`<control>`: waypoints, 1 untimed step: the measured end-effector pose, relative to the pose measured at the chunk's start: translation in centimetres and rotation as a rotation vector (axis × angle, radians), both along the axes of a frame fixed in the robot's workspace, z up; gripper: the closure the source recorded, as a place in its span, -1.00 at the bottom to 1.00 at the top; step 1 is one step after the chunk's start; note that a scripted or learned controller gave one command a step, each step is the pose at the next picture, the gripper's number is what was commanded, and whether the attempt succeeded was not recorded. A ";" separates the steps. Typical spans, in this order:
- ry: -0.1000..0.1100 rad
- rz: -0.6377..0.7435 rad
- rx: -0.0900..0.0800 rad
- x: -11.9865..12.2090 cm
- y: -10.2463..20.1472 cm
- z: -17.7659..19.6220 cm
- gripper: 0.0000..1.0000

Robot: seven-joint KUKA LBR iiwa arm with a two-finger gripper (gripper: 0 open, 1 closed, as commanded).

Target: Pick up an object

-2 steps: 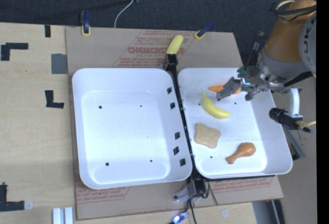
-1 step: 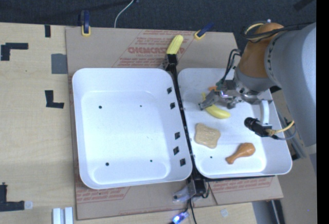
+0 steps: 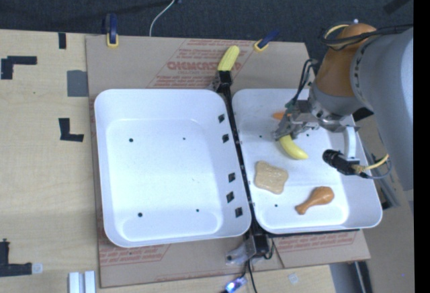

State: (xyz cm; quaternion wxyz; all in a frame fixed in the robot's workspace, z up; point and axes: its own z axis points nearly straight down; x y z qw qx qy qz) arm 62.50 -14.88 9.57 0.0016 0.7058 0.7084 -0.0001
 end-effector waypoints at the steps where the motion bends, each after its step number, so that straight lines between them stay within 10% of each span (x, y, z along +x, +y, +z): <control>1: 0.005 0.001 0.005 -6.3 7.0 9.2 1.00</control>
